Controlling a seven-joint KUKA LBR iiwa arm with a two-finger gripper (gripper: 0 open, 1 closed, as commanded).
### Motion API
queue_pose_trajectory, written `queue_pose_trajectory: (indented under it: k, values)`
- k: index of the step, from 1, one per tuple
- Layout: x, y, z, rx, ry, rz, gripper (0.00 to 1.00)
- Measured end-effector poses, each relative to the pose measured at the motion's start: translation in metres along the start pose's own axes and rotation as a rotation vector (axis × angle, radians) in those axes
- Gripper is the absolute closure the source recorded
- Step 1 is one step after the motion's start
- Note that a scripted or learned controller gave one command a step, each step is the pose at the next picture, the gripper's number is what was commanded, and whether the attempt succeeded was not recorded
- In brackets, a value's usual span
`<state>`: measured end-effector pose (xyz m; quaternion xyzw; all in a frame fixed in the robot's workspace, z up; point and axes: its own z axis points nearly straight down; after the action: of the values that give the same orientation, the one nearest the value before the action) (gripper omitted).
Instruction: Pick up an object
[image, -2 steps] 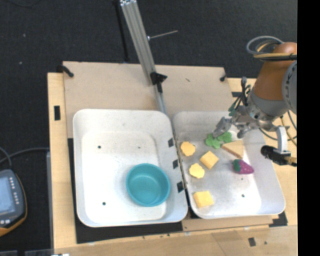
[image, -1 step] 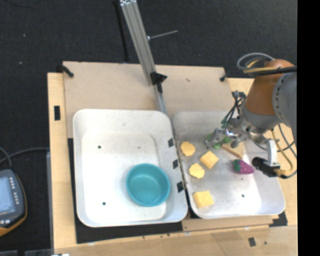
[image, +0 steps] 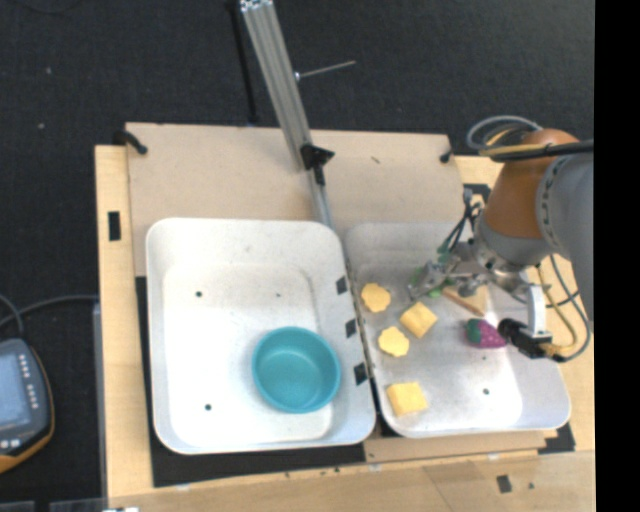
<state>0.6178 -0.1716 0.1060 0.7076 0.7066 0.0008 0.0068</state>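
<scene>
The gripper (image: 432, 283) hangs low over the upper middle of the right bin (image: 520, 400), under the orange-banded wrist (image: 515, 200). Several yellow pieces lie left of and below it: a round one (image: 375, 297), a block (image: 419, 320) just under the gripper, another round one (image: 394, 343), and a block (image: 406, 398) near the front rim. A purple object (image: 485, 333) lies to the gripper's lower right. A tan piece (image: 466, 298) shows right beside the gripper. I see nothing held.
In the left bin (image: 190, 260) a blue bowl (image: 295, 369) sits at the lower right. A slanted metal pole (image: 285, 90) rises behind the bins. A black cable connector (image: 530, 340) hangs by the wrist, near the purple object.
</scene>
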Motion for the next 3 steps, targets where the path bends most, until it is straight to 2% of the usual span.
queue_pose_trajectory:
  k: [1, 2, 3]
  values:
    - [-0.001, 0.002, -0.013, -0.006, 0.000, 0.003, 1.00]
    - [-0.004, -0.001, -0.058, 0.005, 0.007, 0.003, 1.00]
    - [-0.009, 0.009, -0.105, 0.007, 0.006, -0.003, 1.00]
